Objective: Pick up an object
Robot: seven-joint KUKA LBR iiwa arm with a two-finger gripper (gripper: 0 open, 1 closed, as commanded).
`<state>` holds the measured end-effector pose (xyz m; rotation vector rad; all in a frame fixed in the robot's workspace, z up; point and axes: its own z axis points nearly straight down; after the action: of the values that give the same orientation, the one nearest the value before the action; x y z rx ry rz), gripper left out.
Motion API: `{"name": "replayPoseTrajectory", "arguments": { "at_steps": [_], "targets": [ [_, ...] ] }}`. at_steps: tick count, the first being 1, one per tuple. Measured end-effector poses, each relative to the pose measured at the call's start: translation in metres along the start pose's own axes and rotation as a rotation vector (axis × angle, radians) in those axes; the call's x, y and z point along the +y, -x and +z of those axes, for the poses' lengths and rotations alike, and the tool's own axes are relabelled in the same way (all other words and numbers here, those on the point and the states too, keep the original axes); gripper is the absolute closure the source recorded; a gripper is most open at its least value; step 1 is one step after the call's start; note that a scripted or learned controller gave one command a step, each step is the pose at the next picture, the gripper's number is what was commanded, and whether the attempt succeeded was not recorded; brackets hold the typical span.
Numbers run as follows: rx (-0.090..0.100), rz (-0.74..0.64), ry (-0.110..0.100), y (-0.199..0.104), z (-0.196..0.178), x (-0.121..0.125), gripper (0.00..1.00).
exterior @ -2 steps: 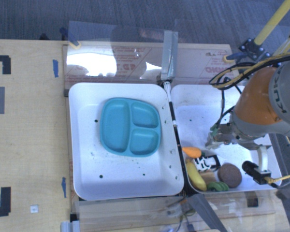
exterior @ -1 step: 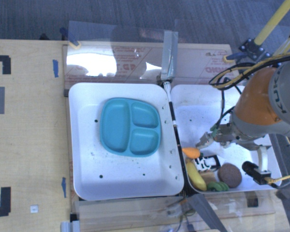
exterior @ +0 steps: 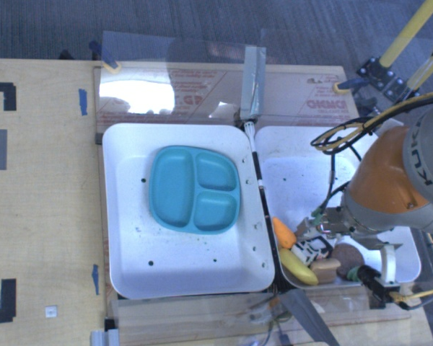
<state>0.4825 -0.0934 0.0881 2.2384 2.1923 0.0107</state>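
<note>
Pale wooden tabletop, 2 shallow white bins side by side. Down in the right bin the pincer hovers low over a pile at the near edge, and whether it's spread or pressed together, I cannot tell. Just beside it: a small orange carrot-shaped piece, a yellow banana, a brown rounded lump. Across the divider, the left bin carries a teal 3-compartment plastic plate.

Wooden bench (blue-taped) bears left bin beside right bin.
</note>
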Motion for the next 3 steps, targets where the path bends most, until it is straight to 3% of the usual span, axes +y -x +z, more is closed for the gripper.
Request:
{"name": "replayPoseTrajectory", "arguments": {
  "at_steps": [1, 2, 3],
  "targets": [
    [-0.002, 0.003, 0.006, 0.001, -0.011, 0.002, 1.0],
    [-0.002, 0.003, 0.004, 0.001, -0.01, 0.001, 0.0],
    [0.0, -0.012, -0.004, 0.005, -0.099, 0.024, 0.0]
  ]
}}
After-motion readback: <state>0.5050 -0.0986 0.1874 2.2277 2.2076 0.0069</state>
